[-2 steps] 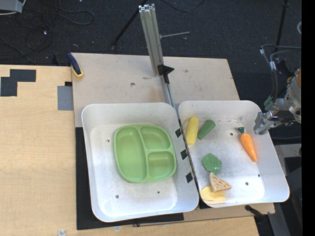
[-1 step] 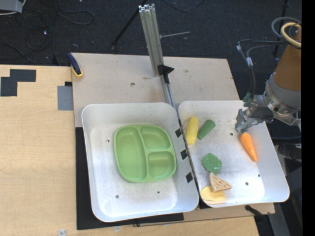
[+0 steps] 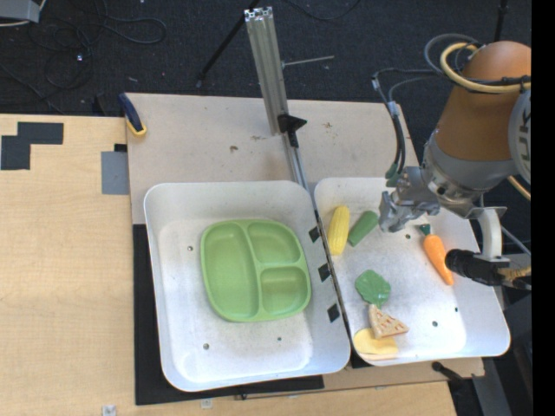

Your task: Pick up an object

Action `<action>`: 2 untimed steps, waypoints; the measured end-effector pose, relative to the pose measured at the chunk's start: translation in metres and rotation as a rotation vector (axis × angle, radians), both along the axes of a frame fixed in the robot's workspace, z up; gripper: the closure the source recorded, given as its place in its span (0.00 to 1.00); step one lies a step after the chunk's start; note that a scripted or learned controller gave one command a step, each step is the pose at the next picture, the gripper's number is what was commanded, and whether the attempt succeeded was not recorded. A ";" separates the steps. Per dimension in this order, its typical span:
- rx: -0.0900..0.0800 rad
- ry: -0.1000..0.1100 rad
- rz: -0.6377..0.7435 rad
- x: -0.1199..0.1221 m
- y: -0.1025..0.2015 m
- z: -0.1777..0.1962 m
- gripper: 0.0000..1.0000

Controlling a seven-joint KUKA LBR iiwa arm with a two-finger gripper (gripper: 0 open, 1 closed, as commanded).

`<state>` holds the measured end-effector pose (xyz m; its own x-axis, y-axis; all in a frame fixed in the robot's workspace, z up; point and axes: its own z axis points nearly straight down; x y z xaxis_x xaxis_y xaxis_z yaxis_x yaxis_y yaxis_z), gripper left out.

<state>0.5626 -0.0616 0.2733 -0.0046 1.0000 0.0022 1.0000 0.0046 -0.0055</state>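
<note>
One hand [image 3: 395, 211] hangs low over the right bin [image 3: 468, 336], and I cannot tell if it holds anything. Just beside it lies a green pickle [image 3: 362, 228], touching the yellow corn [image 3: 339, 229] (an orange carrot [image 3: 437, 258] lies near too). That pickle looks light, hard and slippery; squeeze its middle.

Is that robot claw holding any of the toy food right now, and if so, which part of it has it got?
It cannot be told. The gripper hangs low over the right bin, right beside the green pickle, but the view does not show anything between its fingers.
</note>
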 end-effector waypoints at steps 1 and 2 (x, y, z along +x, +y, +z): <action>0.000 0.000 0.000 0.014 0.056 -0.020 1.00; -0.002 -0.003 -0.001 0.027 0.097 -0.026 1.00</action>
